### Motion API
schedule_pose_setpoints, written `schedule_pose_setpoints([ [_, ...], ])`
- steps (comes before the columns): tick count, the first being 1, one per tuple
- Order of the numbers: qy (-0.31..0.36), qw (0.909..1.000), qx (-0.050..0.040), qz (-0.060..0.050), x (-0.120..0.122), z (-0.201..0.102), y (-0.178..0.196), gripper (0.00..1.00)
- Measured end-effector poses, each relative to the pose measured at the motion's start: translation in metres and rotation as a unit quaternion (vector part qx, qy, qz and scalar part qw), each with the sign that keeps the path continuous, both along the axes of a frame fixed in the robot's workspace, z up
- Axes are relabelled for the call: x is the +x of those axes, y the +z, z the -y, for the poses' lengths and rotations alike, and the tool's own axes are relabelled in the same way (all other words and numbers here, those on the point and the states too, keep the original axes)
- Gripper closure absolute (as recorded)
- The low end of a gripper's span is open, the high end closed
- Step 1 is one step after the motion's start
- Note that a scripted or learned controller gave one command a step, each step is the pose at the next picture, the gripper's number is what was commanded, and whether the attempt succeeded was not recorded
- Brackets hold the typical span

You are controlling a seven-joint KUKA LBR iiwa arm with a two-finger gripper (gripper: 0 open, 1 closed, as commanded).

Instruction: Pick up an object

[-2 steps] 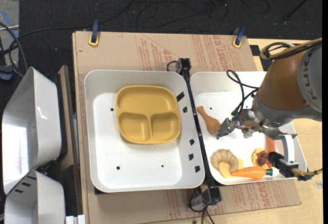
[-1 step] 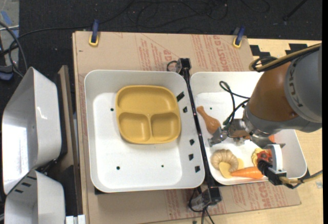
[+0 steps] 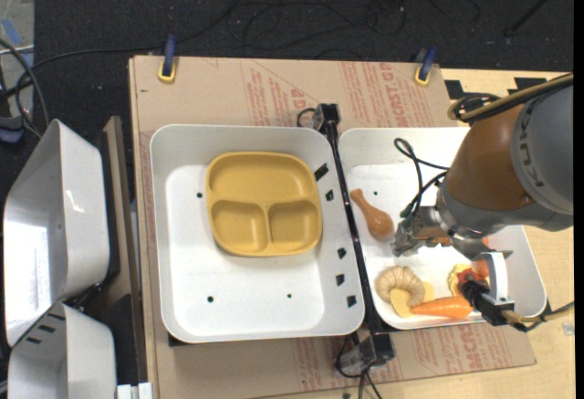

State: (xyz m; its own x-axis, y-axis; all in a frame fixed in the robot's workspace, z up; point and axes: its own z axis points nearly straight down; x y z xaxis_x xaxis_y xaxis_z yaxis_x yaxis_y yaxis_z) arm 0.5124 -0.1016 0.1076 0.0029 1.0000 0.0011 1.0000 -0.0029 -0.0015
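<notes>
In the right bin (image 3: 383,146) lie a brown drumstick-shaped toy (image 3: 372,213), a pale croissant-shaped piece (image 3: 399,282), an orange carrot (image 3: 442,306) and a small red and yellow piece (image 3: 467,278). My gripper (image 3: 411,238) hangs low over the middle of this bin, just right of the drumstick's thick end and above the croissant piece. The grey and orange arm covers the bin's right part. I see nothing held in the gripper.
The left bin (image 3: 182,297) holds a yellow divided plate (image 3: 265,203). A black divider (image 3: 345,224) runs between the bins. Cables trail from the wrist across the right bin. White containers (image 3: 55,215) stand off the bench at the left.
</notes>
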Motion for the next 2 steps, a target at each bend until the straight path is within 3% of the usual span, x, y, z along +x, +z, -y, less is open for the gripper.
schedule_pose_setpoints([
  [2,0.003,1.0000,-0.0012,0.003,0.005,0.005,0.104,1.00],
])
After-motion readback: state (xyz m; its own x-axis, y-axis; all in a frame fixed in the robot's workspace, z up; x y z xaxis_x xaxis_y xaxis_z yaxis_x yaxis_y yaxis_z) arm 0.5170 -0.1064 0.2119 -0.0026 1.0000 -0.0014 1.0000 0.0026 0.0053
